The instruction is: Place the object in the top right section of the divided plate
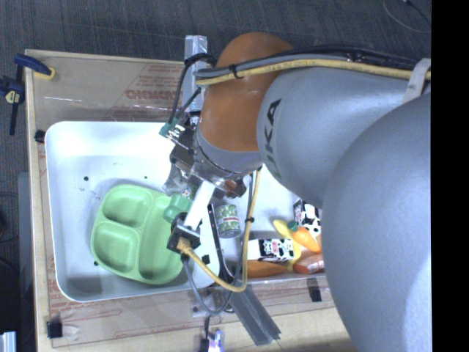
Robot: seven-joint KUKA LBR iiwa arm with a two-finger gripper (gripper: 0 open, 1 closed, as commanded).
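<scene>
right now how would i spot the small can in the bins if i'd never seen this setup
Start at the green divided plate in the left white bin. Look just past its right edge, under the arm's wrist, for the small can. Unlike the yellow and orange toys nearby, it is a cylinder with a green-and-white label.

Right bin [282, 189] largely behind arm [352, 160]
</scene>
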